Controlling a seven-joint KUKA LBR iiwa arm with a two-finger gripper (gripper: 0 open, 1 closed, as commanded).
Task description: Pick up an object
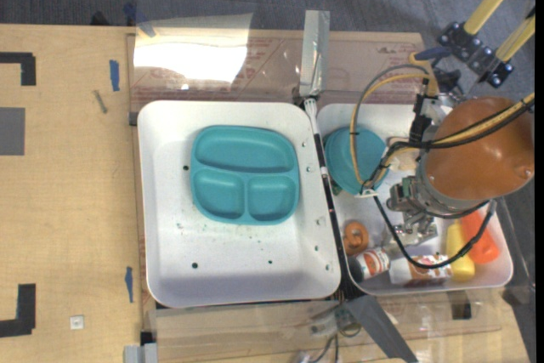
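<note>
We judge the pick as not yet done: nothing shows lifted, and every object lies in a bin. Our gripper (415, 221) hangs low over the right bin (501, 272), beneath the orange wrist band, and we cannot tell how it is set. Just below it lie the bottle (387, 265) and the yellow and orange pieces (467, 251); a small orange-brown object (355, 234) sits to its left, a teal bowl (350, 157) further up. The teal divided plate (246, 174) rests in the left bin (170, 268), well apart.
</note>
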